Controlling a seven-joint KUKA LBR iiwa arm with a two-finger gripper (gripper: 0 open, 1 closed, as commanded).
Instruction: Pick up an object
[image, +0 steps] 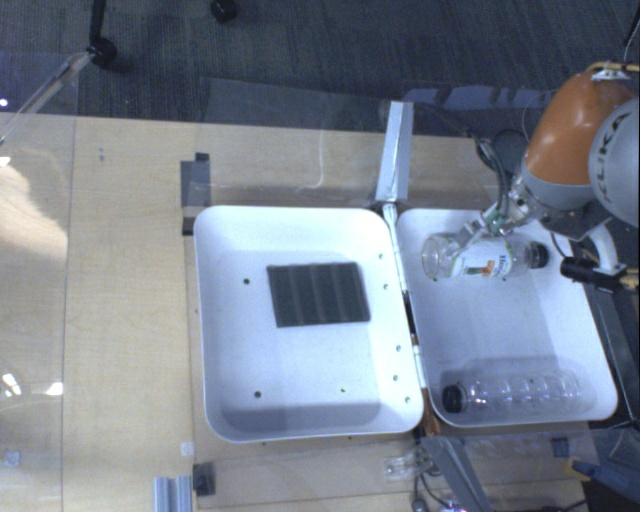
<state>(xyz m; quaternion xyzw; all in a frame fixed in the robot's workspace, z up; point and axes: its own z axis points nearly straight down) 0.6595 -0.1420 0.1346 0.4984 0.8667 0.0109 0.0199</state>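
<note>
the claw (497, 222) hangs over the clear bottle (470, 256) in the right bin (580, 330), reaching stage; can't tell its state, next it must descend squarely.

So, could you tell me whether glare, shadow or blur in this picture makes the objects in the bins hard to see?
Camera view: the dark ribbed pad reads sharply in the left bin; both clear bottles, one near the gripper at, one at, nearly melt into the right bin; a soft shadow lies along the bins' near walls; pale glare washes the bench at left.
</note>
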